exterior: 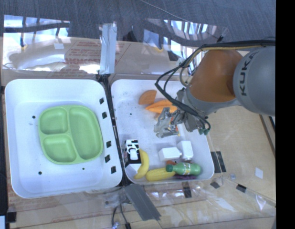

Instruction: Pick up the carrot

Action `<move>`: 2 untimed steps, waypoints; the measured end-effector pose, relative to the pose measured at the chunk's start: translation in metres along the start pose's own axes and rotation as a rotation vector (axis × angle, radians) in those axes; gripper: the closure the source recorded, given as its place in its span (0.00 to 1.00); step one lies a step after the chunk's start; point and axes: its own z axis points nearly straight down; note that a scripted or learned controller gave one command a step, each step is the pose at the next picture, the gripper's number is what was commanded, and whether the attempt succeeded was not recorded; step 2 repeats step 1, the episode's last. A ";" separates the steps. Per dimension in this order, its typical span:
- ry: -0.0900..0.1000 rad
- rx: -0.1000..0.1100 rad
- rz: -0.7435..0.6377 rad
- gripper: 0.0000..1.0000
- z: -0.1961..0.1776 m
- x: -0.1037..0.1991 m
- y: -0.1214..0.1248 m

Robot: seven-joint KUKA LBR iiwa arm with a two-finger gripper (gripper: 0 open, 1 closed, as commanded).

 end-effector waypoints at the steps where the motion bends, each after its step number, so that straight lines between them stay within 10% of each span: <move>1: -0.001 0.001 0.125 1.00 -0.048 -0.043 0.035; 2: -0.001 0.001 0.125 1.00 -0.048 -0.043 0.035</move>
